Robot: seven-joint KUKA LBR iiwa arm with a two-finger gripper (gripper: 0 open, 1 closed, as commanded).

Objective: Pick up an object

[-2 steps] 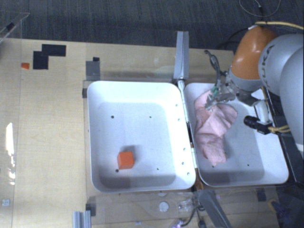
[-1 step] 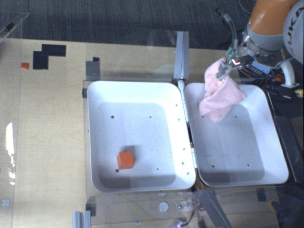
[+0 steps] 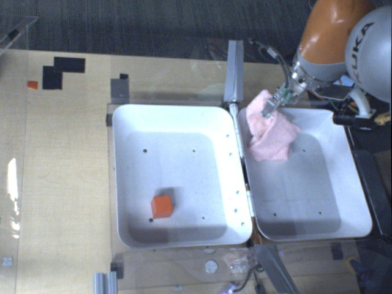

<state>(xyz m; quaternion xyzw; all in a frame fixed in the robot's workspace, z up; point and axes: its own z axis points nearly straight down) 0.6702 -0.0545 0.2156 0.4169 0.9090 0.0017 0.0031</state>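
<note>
A pink cloth [image 3: 274,137] hangs bunched at the back left corner of the right bin [image 3: 318,213], its upper end drawn up to a peak. My gripper [image 3: 269,108] is slanted down from the right and is shut on that peak, with the cloth pinched between its fingers. The cloth's lower folds drape toward the bin floor and against the bin's left wall. A small orange block [image 3: 162,206] lies on the floor of the left bin [image 3: 184,133], near its front left.
A grey metal divider [image 3: 233,72] rises between the two bins at the back, close to the left of the gripper. Black markers [image 3: 60,71] and a small orange tag [image 3: 32,85] lie on the bench at the far left.
</note>
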